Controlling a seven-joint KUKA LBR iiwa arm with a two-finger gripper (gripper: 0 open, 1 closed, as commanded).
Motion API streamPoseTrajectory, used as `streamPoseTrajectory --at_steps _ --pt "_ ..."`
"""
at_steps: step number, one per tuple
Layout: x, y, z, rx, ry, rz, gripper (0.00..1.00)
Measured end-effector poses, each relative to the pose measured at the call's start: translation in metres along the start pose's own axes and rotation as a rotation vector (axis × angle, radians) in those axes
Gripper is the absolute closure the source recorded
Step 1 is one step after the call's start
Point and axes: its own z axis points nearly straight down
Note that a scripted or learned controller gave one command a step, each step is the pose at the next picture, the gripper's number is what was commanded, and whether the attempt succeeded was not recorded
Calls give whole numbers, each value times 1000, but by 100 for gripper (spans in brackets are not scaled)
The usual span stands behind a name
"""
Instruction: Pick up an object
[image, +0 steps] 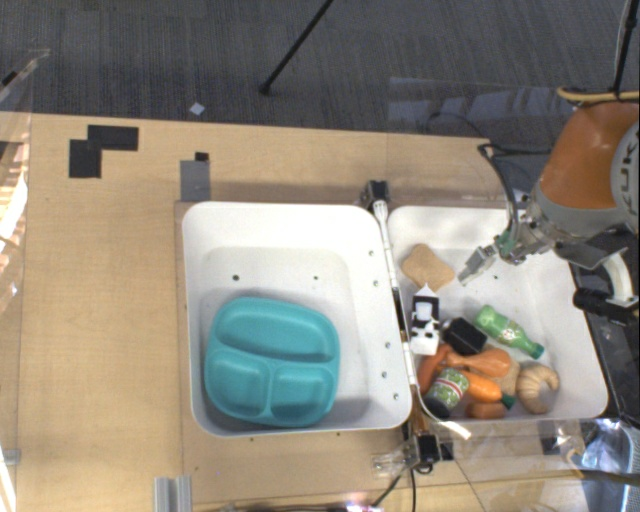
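Objects: I log a green bottle (509, 333), carrot (478, 362) and bread slice (428, 267) in the right bin (590, 385); gripper (478, 263) hovers at bread's three o'clock, finger spread indiscernible.

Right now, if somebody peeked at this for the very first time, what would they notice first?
Probably the big teal divided plate, lying alone in the left bin. Next, the jumble of toy food in the right bin: a green bottle, orange carrots, a can and a tan slice of bread. The arm's bright orange band stands out at the right, with its hand hovering just beside the bread.
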Motion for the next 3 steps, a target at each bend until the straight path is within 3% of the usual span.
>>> streamPoseTrajectory --at_steps 1,2,3 --pt "35 -32 60 -12 -4 73 0" --pt "66 -65 56 -23 -32 -224 0" --pt "37 -10 59 -13 -11 -134 0"
